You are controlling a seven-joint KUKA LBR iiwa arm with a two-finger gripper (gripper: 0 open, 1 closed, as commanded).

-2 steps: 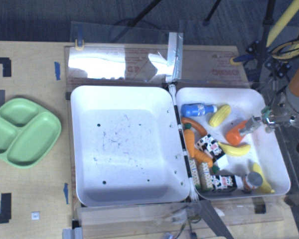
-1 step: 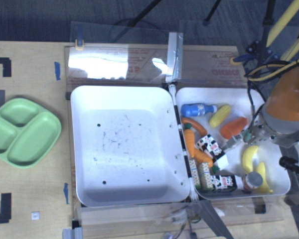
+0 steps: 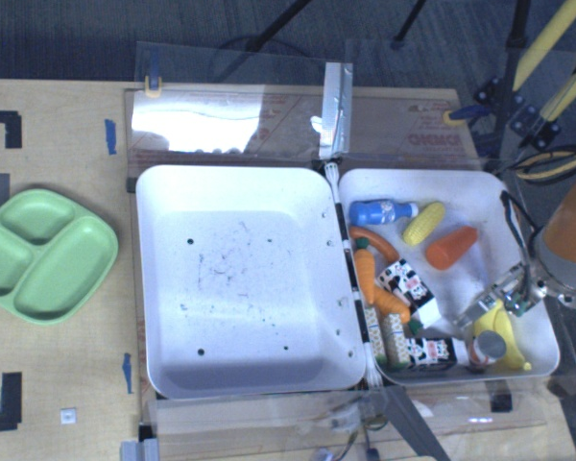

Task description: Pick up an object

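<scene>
Two shallow white bins sit side by side on the wooden bench [image 3: 58, 123]. The left bin [image 3: 163, 195] shows only faint scuffs and a few dark dots on its floor. The right bin [image 3: 475, 185] holds the clutter: a blue bottle [image 3: 382, 211] with a white cap lying on its side near the far wall, a yellow corn cob [image 3: 422, 223] just beside it, and a reddish-orange piece [image 3: 452, 246] a little nearer and to the right. A long orange carrot [image 3: 376, 281] runs along the divider side, with a curved orange-brown item arching at its far end. Overlapping the carrot is a black-and-white cow-patterned carton [image 3: 407, 284]; a second patterned pack [image 3: 428, 352] lies against the near wall. Print on these packs is too small to read. At the bin's right near corner lies a yellow object [image 3: 504, 339], perhaps a banana, with a grey disc touching it. The claw [image 3: 504, 301] hangs low over that corner, just above the yellow object, wrist entering from the right edge under the orange band; whether it is parted or closed cannot be told, and nothing is visibly between its tips. A clear panel behind the bins carries reddish lettering, not legible. A green three-compartment plate [image 3: 43, 254] rests on the bench, well apart to the left of the bins.
</scene>
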